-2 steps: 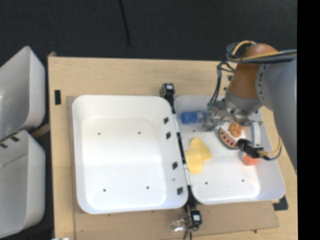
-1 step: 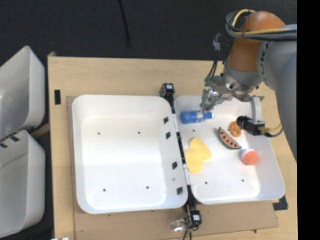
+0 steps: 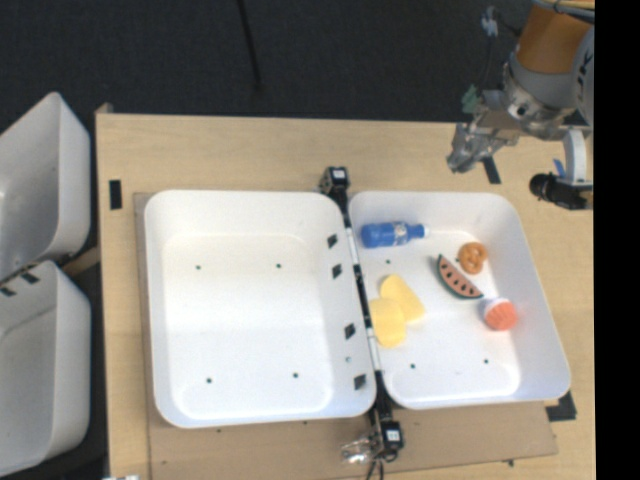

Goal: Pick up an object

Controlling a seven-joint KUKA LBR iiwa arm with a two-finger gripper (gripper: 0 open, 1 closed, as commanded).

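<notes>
The bench [image 3: 240, 158] held two bins; toys sat in the right bin [image 3: 520, 368], gripper [image 3: 470, 153] parked above it, jaws' state honestly impossible to tell.

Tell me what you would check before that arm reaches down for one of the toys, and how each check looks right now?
1. Things to pick are in reach: ok. The right bin holds a blue bottle, a watermelon slice, two yellow pieces, an orange toy and a red-and-white one.
2. Hand is above a target: not ok. It is past the bin's far rim, over the bench.
3. Hand carries nothing: cannot tell at this size.
4. Target has room around it: ok for the bottle, which lies apart; not ok for the yellow pieces, which touch.
5. Watermelon and orange toy separate: cannot tell; they lie very close.
</notes>
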